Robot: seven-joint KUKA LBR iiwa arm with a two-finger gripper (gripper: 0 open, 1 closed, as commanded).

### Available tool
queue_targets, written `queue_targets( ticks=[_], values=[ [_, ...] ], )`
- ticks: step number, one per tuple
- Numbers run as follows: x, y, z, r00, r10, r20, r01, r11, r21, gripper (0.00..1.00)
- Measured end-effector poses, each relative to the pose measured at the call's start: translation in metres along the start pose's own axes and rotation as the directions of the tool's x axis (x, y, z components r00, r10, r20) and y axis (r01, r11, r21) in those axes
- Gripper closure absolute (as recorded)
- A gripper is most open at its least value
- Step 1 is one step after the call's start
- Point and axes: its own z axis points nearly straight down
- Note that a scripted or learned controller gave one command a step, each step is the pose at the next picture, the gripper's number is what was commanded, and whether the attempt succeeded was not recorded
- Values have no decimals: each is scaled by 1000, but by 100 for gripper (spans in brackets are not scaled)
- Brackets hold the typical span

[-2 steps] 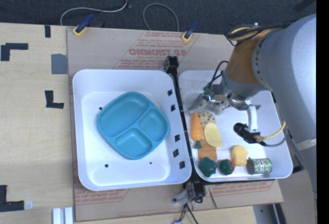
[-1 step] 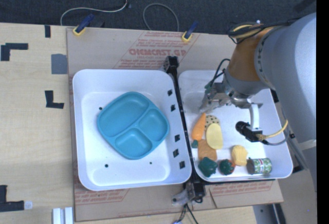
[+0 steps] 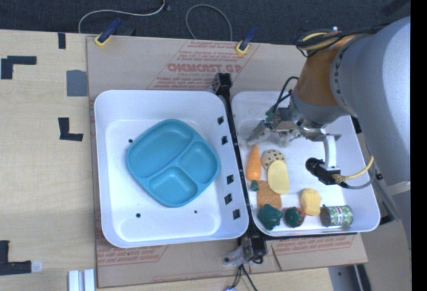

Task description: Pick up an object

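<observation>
Presently the pincer [image 3: 273, 128] hangs low over the upper part of the right bin [image 3: 363, 213], its metal fingers spread apart, with nothing between them. No object is held, so the pick is not yet made; I judge the task to be at the approach stage, with closing and lifting still to do.

Just below the pincer lies the pile of candidate objects. Nearest are a round speckled cookie [image 3: 270, 158] and a smooth orange carrot [image 3: 253, 164], tapered and upright in the view. A pale yellow oval piece [image 3: 278, 177] overlaps a tan flat slab [image 3: 269, 196]. Further down sit two dark green lumpy pieces [image 3: 269, 217], a small yellow rounded item [image 3: 310, 201], and a little can [image 3: 336, 215] on its side with a green label. All look like hard moulded plastic toys, though the can may be metal.

The left bin [image 3: 107, 216] carries a glossy blue divided plate [image 3: 173, 161], three compartments, well apart from the pincer. Both bins rest on a cardboard sheet [image 3: 187, 66] on the wooden worktop [image 3: 40, 169].
</observation>
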Motion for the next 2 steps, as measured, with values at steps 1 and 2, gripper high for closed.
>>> queue_targets(
  ticks=[1,2],
  values=[
    [5,-28,9,1000,2,0,-2,1000,-3,0],
    [4,-26,-1,1000,2,1,-2,1000,-3,100]
  ],
)
